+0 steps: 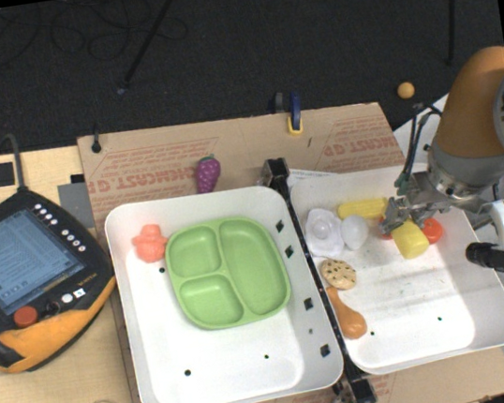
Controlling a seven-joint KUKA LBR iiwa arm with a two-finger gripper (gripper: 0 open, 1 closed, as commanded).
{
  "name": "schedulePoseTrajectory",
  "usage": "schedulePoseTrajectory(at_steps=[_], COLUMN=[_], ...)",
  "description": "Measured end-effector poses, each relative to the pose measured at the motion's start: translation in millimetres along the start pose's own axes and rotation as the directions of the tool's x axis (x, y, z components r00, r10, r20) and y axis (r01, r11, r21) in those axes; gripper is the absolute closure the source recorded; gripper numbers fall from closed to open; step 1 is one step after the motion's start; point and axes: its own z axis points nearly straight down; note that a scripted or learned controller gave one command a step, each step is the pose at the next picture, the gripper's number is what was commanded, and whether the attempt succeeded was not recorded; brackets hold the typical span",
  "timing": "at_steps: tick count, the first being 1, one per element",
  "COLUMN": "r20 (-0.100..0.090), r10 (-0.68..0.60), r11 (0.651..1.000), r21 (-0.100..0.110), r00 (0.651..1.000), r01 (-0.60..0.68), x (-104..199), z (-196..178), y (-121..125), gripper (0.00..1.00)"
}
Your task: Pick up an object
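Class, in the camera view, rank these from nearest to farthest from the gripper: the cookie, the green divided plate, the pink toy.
From the gripper:
1. Cookie, right bin, near the divider.
2. Green divided plate, middle of the left bin.
3. Pink toy, left bin's far-left corner.

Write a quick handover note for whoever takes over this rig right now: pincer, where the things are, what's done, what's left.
Pincer: low over the right bin, at its far right part, beside a yellow block. I cannot tell whether it is open or shut, or whether it holds anything.
Right bin: yellow block with a red piece behind it, a yellow bar, two clear pieces, a cookie, a brown drumstick shape.
Left bin: green divided plate, pink toy.
Done: arm is down at the things.
Left: confirm a grasp and lift one thing.
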Motion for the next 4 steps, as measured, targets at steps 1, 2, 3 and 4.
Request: schedulePoseTrajectory(at_steps=[1, 2, 3, 4], r20=[0.0, -0.001, -0.003, -0.004], r10=[0.003, 0.001, -0.002, -0.005], r11=[1.0, 1.0, 1.0, 1.0], r21=[0.0, 0.003, 0.008, 0.006], r00=[1.0, 1.0, 1.0, 1.0], r01=[-0.003, -0.001, 0.002, 0.005], x=[-2, -4, 45, 101], z=[-52, -67, -58, -70], y=[-10, -10, -33, -43], gripper=[1.0, 1.0, 1.0, 1.0])
